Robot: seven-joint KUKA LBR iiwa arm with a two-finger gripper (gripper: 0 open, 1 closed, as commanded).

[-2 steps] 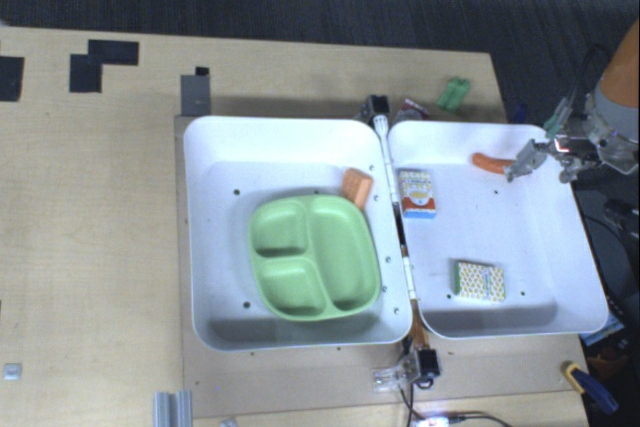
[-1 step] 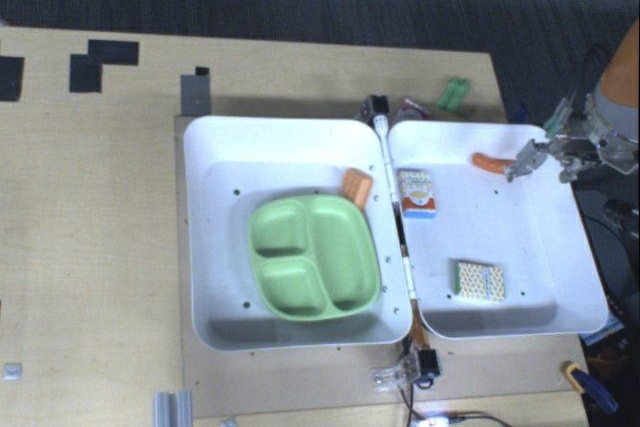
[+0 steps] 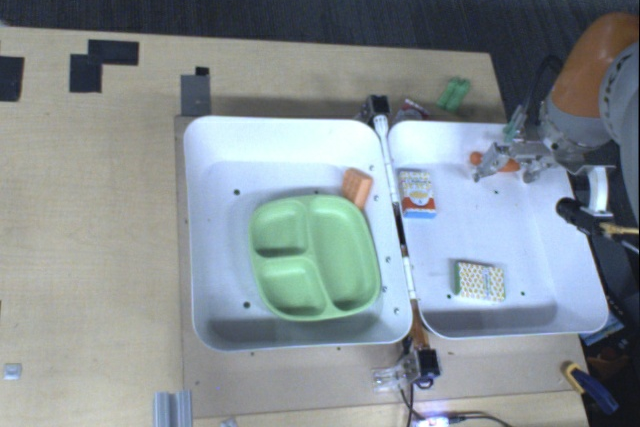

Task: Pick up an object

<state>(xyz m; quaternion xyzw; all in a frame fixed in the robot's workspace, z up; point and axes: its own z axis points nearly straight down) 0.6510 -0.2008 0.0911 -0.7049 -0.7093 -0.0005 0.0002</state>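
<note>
Nearest, toward the right bin's front edge, a small green box lies flat: likely light, stiff card, best pinched across its short sides. Beyond it, against the bin's left wall, lies a white carton, probably just as light and rigid. Farthest, at the bin's back right corner, the gripper hangs low with its fingers apart over something small and orange; whether they touch it is unclear.

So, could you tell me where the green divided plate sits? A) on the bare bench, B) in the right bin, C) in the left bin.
C: the green divided plate lies inside the left bin, next to a small orange block.
</note>
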